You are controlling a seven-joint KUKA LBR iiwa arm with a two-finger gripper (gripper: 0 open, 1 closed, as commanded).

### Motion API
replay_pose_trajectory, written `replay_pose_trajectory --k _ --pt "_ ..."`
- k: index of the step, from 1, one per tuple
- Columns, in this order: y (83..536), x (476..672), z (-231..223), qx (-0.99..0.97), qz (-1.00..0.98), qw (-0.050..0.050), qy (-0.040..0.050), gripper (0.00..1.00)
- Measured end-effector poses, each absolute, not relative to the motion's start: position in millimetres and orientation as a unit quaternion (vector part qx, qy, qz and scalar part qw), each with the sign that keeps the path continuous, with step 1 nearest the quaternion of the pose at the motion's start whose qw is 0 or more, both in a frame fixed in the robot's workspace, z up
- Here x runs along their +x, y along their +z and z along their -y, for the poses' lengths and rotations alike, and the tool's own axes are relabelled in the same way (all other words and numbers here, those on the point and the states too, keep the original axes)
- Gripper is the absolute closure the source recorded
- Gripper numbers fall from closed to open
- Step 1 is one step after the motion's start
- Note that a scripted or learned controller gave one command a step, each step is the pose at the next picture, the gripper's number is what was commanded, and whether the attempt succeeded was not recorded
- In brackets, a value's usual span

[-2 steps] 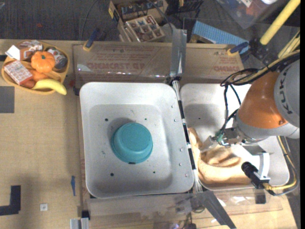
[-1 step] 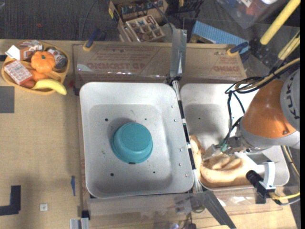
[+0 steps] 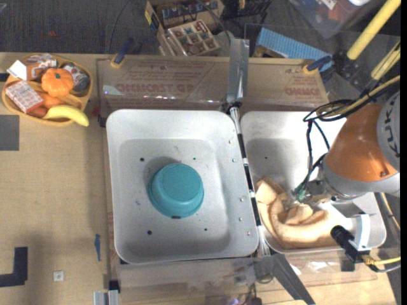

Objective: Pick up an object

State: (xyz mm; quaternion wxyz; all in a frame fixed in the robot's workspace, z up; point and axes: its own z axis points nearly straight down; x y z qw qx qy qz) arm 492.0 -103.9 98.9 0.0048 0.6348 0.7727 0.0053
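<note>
Gripper [image 3: 301, 194] low in right white bin [image 3: 273, 132], down against pale tan, soft-looking curved object (cloth or plush, banana-like shape) [image 3: 289, 224]. Spread of claw: cannot tell; tip small, dark, partly masked by wrist and cables. Contact with tan object apparent at its upper middle; grasp not confirmable.

Hidden or unclear: grey arm with orange band [image 3: 362, 154] covers right part of right bin; arm cut off at right edge. Right end of tan object runs under wrist housing and a black cylindrical part [image 3: 343, 237]. Material of tan object not certain.

Tan object lies in near-left corner of right bin, touching or just beside left wall. Long axis bends: from upper-left end near bin wall, down and round toward lower right along near wall.

Left white bin [image 3: 127, 138] holds round teal plastic bowl, upside down [image 3: 177, 189], near centre, well apart from gripper. Yellow dish of toy food [image 3: 46, 88] on bench at far left.
</note>
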Motion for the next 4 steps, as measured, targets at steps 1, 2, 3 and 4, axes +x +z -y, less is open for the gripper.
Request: replay_pose_trajectory --k 1,2,3,4 --pt "98.9 491.9 104.1 0.635 -0.773 0.005 0.005 0.0" --pt "106.8 491.2 105.1 0.636 -0.772 0.004 0.0042 1.0" --pt "106.8 491.1 105.2 0.636 -0.772 0.004 0.0041 0.0" --pt "89.2 488.3 101.9 0.617 -0.787 0.003 0.0021 0.0"
